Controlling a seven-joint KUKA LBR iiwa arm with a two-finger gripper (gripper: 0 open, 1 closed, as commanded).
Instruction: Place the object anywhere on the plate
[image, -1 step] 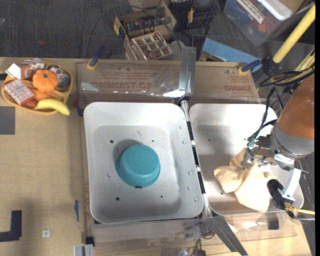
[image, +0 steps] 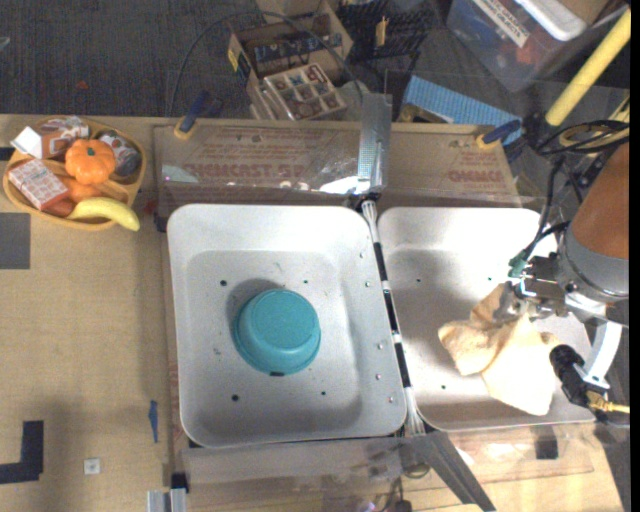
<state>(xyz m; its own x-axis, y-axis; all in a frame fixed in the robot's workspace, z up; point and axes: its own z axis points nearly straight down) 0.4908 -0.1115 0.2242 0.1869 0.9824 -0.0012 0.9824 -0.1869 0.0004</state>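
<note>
— Count, starting from the near edge?

— Two shallow white plastic bins side by side, left bin (image: 190, 300) and right bin (image: 440, 250). One round teal plastic dish (image: 278, 330). One crumpled cream cloth (image: 490, 345). One grey arm with an orange band (image: 600, 240), one two-finger gripper (image: 522, 298). Farther back, one brown cardboard wall (image: 250, 165) and one shallow wicker basket (image: 20, 190).

— Pose of the arm?

— Reaching in from the right over the right bin, wrist low, black cables looping above it. Gripper down at the far edge of the cream cloth, touching it or just above it. Released or clenched: cannot tell, too blurred and mixed with the cloth.

— Contents of the bins?

— Left bin: the teal dish alone, near the middle, standing on the bin's floor. Right bin: the cream cloth, heaped against the near right side, one paler flap spread toward the near rim. Cloth well apart from the dish, with the bins' shared rims between.

— And behind?

— Cardboard wall standing along the far rims. Basket on the bench at far left, holding one orange toy pumpkin (image: 90, 160), one yellow toy banana (image: 105, 210) and some small boxes.
</note>
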